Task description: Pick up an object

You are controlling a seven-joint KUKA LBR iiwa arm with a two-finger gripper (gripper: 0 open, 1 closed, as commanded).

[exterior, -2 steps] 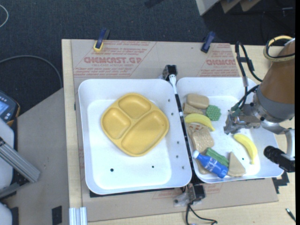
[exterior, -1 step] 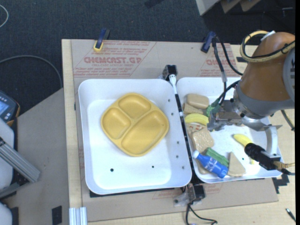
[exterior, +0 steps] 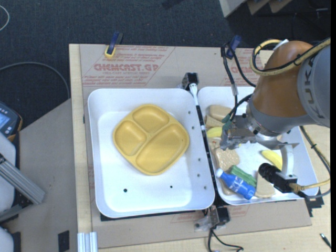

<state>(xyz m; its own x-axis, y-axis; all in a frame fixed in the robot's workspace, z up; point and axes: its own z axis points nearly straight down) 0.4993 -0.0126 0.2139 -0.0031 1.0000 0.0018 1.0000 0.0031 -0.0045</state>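
At the near edge of the desk [exterior: 131, 230], a black clamp with trailing wires [exterior: 214, 219] sits where the 2 white bins meet. Just beyond it, in the near part of the right bin [exterior: 310, 178], lies a blue bottle [exterior: 237, 184] with a white label, tilted toward the near right. A green object [exterior: 242, 173] lies just beside it, on its far side, and a tan slice [exterior: 264, 189] rests by the bottle's right end. A black part on the arm [exterior: 273, 176] overlaps that corner, with a yellow cable [exterior: 310, 187] looping past it.

A little farther in, a speckled tan cracker-like piece [exterior: 227, 157] lies near the bin's left wall, and a yellow banana-shaped item [exterior: 272, 157] lies to the right. The tool [exterior: 231, 136] is low over the left part of this bin, above the cracker-like piece and next to a small yellow piece [exterior: 213, 132]; I cannot tell how its grasping parts stand, as the wrist covers them. A beige piece [exterior: 217, 112] lies beyond that.

In the left bin [exterior: 105, 182], a yellow tray with 3 compartments [exterior: 151, 138] rests near the middle, turned at an angle.

Farther back, the grey arm with its orange band [exterior: 281, 83] arches in from the right. Another black clamp [exterior: 190, 81] and a blue-and-yellow clip [exterior: 112, 45] sit at the far side.
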